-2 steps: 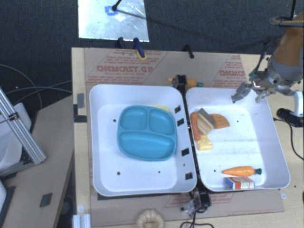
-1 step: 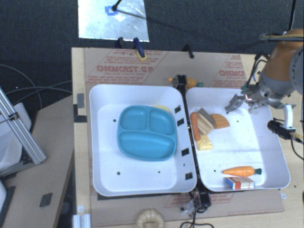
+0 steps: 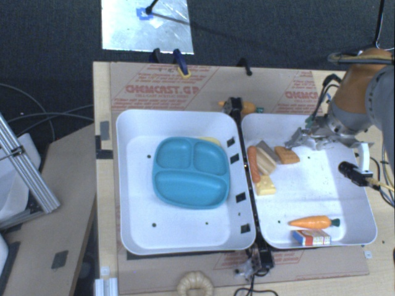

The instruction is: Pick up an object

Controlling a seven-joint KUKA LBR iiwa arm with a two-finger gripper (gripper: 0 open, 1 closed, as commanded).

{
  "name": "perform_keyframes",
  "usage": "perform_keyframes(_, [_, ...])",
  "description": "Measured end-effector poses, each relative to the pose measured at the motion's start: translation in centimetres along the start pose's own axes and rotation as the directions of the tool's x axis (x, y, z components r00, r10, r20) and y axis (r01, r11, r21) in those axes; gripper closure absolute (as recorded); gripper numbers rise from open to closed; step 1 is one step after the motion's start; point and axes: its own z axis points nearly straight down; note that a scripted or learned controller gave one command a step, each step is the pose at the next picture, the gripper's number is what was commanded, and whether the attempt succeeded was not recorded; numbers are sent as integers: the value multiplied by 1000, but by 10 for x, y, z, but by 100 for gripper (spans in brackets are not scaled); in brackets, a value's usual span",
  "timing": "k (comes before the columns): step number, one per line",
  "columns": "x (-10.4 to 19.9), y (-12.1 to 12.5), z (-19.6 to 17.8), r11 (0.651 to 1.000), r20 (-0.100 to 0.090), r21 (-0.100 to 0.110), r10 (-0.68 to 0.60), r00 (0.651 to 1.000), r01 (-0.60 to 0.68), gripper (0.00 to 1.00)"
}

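Right bin (image 3: 364,224) | tool (image 3: 300,137) – grip state unclear | bread piece (image 3: 287,155) – just beside the tool, toward the bench front

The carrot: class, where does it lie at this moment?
The carrot lies in the right bin, near its front edge, just behind a small box.

The room light is even and fairly bright, coming from overhead, so both white bins (image 3: 185,239) read clean with only soft, short shadows under their rims. The shiny sheet (image 3: 147,16) beyond the bench's far edge throws back a pale glare. The dark floor around the bench stays dim and grainy. The picture is a little soft all over; the arm (image 3: 364,91) at the right edge looks slightly smeared, and small print on the cardboard (image 3: 162,88) is barely readable.
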Motion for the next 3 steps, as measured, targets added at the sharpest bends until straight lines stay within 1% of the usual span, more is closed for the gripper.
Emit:
perform_keyframes(1, [0, -1, -9, 1000, -1, 5, -1, 1000, 1, 100])
perform_keyframes(2, [1, 4, -75, 1000, -1, 5, -3, 1000, 3, 100])
perform_keyframes(3, [2, 15, -137, 1000, -1, 4, -4, 1000, 4, 100])
